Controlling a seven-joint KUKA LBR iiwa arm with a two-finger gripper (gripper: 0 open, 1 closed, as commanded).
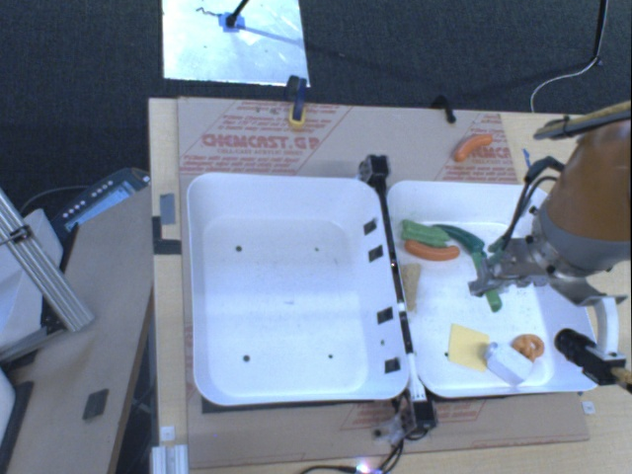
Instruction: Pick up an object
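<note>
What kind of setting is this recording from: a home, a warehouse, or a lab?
Most likely a robotics lab test bench. Two shallow white bins sit clamped side by side on a cardboard-covered bench, small toy-like objects such as an orange carrot lie in the right one, and cables trail over dark carpet.

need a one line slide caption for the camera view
KUKA arm's hand low over the right bin among toy food, near a green piece; left bin beside it.

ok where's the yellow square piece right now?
The yellow square piece lies flat in the right bin, near its front edge, just left of the white block and the orange ring.
</note>
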